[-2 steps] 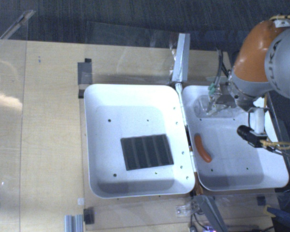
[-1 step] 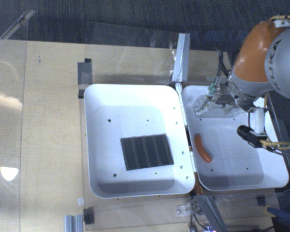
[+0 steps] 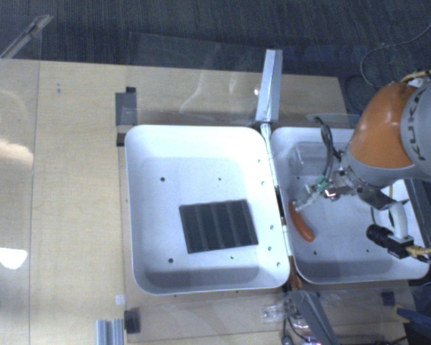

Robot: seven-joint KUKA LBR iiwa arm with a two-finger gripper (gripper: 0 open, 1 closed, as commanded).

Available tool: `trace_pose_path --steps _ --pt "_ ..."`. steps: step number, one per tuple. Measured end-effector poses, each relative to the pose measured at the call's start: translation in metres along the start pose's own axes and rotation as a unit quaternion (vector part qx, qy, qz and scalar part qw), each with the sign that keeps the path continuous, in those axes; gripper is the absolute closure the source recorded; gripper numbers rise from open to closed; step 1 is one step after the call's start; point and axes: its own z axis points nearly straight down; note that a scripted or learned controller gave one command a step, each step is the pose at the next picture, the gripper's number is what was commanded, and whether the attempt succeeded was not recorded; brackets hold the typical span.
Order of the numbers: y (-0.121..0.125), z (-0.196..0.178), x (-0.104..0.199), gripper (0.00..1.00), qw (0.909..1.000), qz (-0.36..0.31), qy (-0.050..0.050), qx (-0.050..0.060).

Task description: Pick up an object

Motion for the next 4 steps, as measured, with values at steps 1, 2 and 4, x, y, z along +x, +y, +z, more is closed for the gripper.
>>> trace_pose_path --steps 1,2,4 --pt "-0.024 -0.017 -0.003 0.00 0.9965 -0.084 -0.001 -0.001" --pt "-0.021 -0.028 -0.003 1.00 0.9964 -0.085 -0.002 -0.005" --pt "-0.053 0.041 0.008 0.00 0.9897 -0.143 -0.003 -0.007"
